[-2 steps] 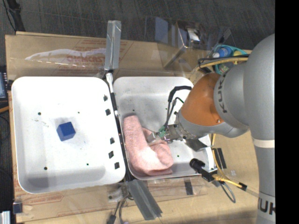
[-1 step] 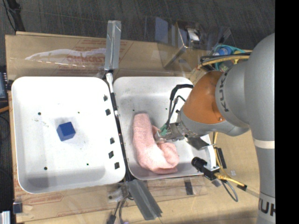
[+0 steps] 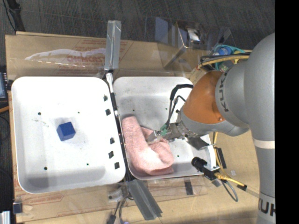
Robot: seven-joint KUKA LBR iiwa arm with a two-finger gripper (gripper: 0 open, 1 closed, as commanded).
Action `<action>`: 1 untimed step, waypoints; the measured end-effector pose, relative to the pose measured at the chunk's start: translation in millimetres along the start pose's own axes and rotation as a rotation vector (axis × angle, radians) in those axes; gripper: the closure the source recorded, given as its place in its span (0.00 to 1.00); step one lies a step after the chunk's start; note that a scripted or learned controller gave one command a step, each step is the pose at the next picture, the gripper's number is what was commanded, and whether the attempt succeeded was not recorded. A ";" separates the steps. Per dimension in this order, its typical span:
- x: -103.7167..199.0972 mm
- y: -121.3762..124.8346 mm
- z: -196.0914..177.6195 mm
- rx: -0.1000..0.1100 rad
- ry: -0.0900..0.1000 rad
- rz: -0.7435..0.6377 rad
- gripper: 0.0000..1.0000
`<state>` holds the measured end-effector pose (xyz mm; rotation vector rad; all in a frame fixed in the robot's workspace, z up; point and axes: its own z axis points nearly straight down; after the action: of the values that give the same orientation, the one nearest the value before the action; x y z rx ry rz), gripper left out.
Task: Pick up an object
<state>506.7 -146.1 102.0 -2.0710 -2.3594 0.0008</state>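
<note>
A pink folded cloth [image 3: 142,148] lies along the left wall and front of the right bin [image 3: 149,90]. My gripper [image 3: 161,134] reaches in from the right and sits low over the cloth's upper right part, touching or nearly touching it. The wrist hides most of the gripper. A small blue cube [image 3: 66,130] rests in the left bin [image 3: 28,97], left of its middle, far from the gripper.
The big grey and orange arm [image 3: 219,101] covers the right side of the right bin. A metal divider with black clips [image 3: 112,125] separates the two bins. Cardboard [image 3: 56,55] lies behind the bins, and cables [image 3: 229,181] trail at the front right.
</note>
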 end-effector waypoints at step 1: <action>54.0 -23.7 -29.4 0.002 0.001 0.079 0.00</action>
<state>476.3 -95.6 131.5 -2.1608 -2.2743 0.0026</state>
